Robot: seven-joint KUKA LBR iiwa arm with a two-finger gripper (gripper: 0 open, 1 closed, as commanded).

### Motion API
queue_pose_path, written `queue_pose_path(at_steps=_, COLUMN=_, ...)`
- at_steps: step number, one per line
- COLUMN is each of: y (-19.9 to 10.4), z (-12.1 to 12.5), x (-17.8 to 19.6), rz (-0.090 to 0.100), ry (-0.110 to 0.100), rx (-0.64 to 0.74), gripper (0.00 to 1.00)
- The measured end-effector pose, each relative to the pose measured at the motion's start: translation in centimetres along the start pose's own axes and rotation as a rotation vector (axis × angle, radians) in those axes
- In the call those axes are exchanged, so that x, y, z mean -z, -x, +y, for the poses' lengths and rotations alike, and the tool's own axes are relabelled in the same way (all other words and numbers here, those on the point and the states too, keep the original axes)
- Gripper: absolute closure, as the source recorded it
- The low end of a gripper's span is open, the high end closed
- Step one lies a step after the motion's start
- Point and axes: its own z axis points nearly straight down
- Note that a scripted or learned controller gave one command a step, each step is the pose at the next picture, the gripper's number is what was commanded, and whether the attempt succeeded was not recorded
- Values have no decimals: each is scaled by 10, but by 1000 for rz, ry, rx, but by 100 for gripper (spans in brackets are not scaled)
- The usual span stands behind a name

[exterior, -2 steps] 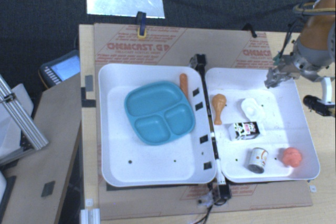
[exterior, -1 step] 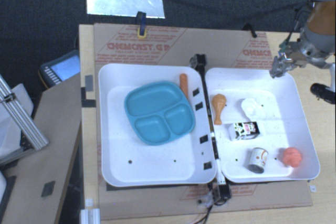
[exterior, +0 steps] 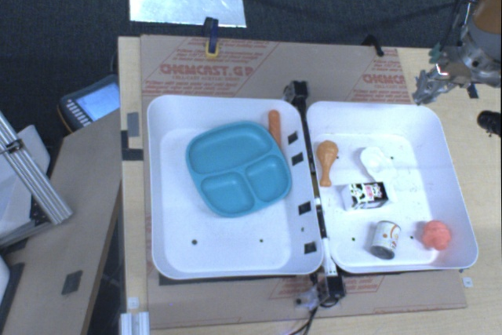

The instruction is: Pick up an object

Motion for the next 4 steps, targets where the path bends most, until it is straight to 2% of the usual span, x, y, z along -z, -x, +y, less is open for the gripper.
queue_pose_path(at_steps=1, y=-52, z=-11, x=-13, rz=4, ry=-7, rx=3, gripper=100)
queue_pose_path(at_steps=4, y=-197, z=-56, x=-40, rz=4, ry=-9, rx=3, gripper=100)
